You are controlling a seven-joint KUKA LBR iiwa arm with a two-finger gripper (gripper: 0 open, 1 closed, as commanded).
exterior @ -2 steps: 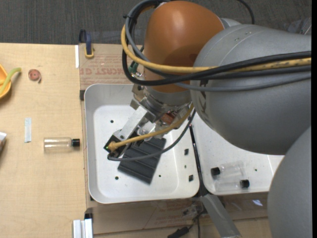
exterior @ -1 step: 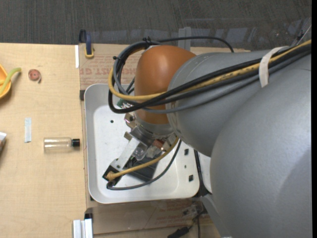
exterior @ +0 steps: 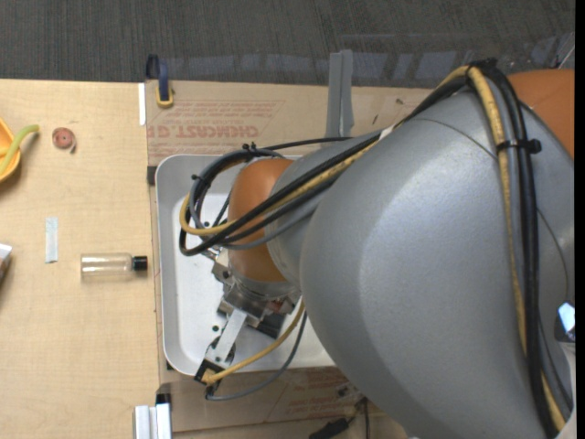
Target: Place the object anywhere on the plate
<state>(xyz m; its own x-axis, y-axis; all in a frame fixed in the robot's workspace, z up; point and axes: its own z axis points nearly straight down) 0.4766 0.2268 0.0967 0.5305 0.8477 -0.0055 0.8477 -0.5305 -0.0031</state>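
Reaching in from the right, the big grey arm [exterior: 430,273] covers most of the white bin [exterior: 170,273], and its orange band [exterior: 249,210] sits above the middle of the bin. Below the band the gripper [exterior: 218,355] points down and to the left, with its tip close to the near left corner of the bin. From this angle it cannot be told whether the gripper is open or closed, and no object can be seen in it. The arm hides the bin floor around the gripper, so where the object for the task lies, and which way it points, cannot be told. Black and yellow cables [exterior: 194,219] make a loop over the left part of the bin. On the wooden bench [exterior: 82,337] to the left, outside the bin, a small clear bottle [exterior: 111,264] lies on its side, its long axis running left to right and its black cap toward the bin. A small pale strip [exterior: 51,240] lies just left of it. Farther back there are a small red round piece [exterior: 62,138] and a yellow thing [exterior: 7,154] at the left edge. A sheet of cardboard [exterior: 219,122] lies behind the bin.
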